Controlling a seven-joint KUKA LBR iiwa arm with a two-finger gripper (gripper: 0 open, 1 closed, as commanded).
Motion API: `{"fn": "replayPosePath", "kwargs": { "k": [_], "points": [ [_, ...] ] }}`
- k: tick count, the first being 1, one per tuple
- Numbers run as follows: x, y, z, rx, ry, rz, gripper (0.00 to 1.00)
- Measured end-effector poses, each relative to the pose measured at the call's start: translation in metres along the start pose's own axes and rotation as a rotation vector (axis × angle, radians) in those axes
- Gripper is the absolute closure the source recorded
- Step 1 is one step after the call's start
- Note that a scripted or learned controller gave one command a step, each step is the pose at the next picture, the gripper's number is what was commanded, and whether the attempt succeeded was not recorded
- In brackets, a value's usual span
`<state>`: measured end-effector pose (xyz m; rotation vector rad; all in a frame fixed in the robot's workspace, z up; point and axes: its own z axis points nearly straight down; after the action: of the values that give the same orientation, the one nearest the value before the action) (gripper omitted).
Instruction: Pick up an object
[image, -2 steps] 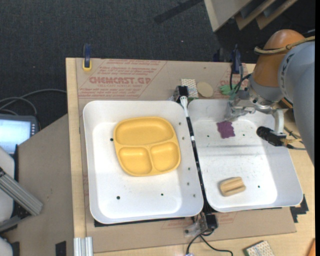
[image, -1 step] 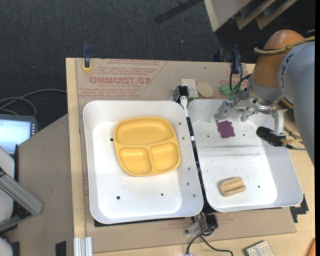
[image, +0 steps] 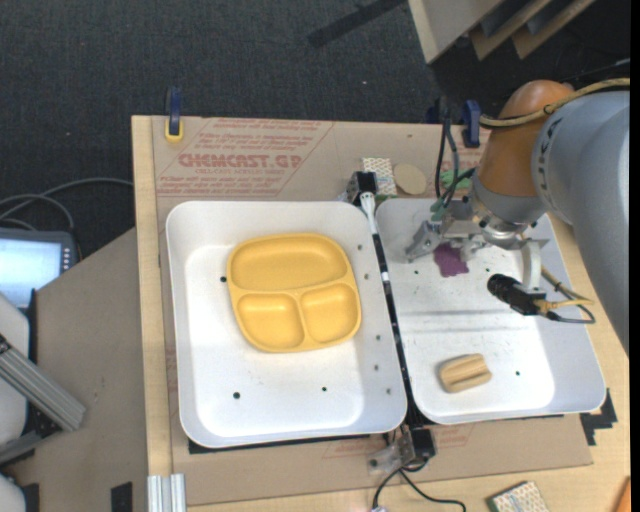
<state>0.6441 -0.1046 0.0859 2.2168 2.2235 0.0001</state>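
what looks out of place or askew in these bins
Nothing looks spilled or broken. The yellow plate sits slightly turned in the left bin, and the tan block lies at a slant in the right bin. A purple thing lies by the gripper, partly hidden.

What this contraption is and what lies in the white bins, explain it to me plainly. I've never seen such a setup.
This is one picture, taken by a camera fixed above a bench and looking down at a slant. The big grey shape with the orange band is a robot arm, reaching in from the right. At its tip is a claw, low over the right bin, beside a purple thing. I cannot tell whether the claw holds it. Nearer the front of that bin lies a tan block. The left bin holds a yellow divided plate. The arm's job is to pick something up.
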Motion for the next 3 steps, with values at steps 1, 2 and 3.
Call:
{"fn": "replayPosePath", "kwargs": {
  "k": [1,2,3],
  "points": [
    [-0.003,0.002,-0.013,-0.007,-0.003,0.002,1.0],
    [-0.003,0.002,-0.012,-0.006,-0.003,0.002,0.0],
    [-0.025,-0.01,0.002,0.005,0.001,0.005,0.0]
  ]
}}
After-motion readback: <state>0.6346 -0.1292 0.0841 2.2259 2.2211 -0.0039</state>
